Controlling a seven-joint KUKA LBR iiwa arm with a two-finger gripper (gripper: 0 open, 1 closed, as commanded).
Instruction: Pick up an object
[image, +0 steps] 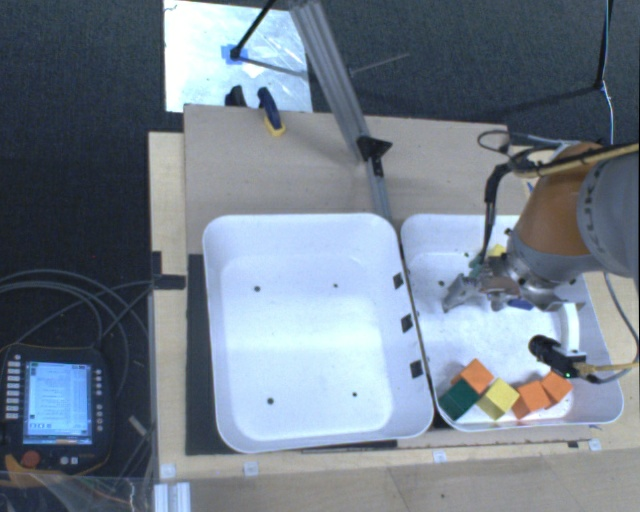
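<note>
Single fixed camera, mounted above the bench (300, 160), angled down. Both white bins (230, 250) are framed side by side. Arm (590, 215) is seen entering from the right.

Bright, even light; glare on the foil (240, 55) (slightly soft, perhaps).

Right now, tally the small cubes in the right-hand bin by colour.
Orange cubes: 3
Yellow cubes: 1
Green cubes: 1
Total: 5, clustered at the near edge of the right-hand white bin.
</note>
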